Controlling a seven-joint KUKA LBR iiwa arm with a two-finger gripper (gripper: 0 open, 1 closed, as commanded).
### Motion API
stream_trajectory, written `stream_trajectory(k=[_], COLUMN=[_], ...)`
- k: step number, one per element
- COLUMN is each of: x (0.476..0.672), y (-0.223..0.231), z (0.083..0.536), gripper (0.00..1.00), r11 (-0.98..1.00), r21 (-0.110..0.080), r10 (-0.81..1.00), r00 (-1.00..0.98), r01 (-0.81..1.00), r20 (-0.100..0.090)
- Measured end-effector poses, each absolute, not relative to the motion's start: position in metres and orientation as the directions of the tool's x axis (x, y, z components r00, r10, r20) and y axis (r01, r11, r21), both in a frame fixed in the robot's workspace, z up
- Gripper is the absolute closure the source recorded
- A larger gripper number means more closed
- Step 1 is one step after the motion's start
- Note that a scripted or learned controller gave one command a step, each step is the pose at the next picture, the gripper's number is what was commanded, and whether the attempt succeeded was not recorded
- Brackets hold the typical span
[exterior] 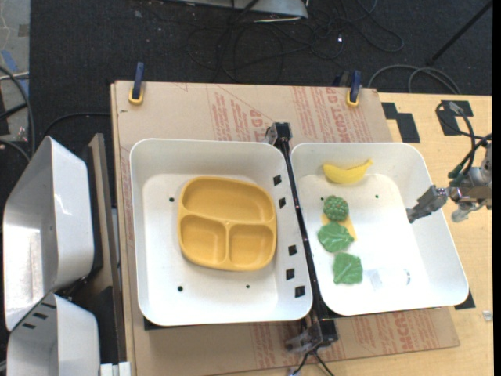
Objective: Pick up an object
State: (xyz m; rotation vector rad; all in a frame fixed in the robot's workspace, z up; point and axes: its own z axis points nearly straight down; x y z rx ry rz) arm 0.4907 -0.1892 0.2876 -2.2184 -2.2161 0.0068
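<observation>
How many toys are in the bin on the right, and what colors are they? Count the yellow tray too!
Green toys in the right bin: 3, namely the round one, the leafy one and the lowest one
Yellow banana: 1
Yellow tray, in the left bin: 1
Total: 5

The two shallow white bins look like smooth plastic. The yellow divided tray looks matt plastic. The brown board beneath looks like printed cardboard.
</observation>
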Motion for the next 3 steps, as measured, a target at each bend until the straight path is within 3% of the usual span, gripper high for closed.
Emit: stream_trajectory(k=[1,3], x=[0.492,0.495], y=[-0.189,-0.174], z=[0.291,0.187], gripper=[0.00,0.00], r11=[0.001,-0.001], r21=[0.000,-0.006], r10=[1.000,1.000], r00=[-0.001,0.001], r01=[1.000,1.000], r20=[-0.001,0.002])
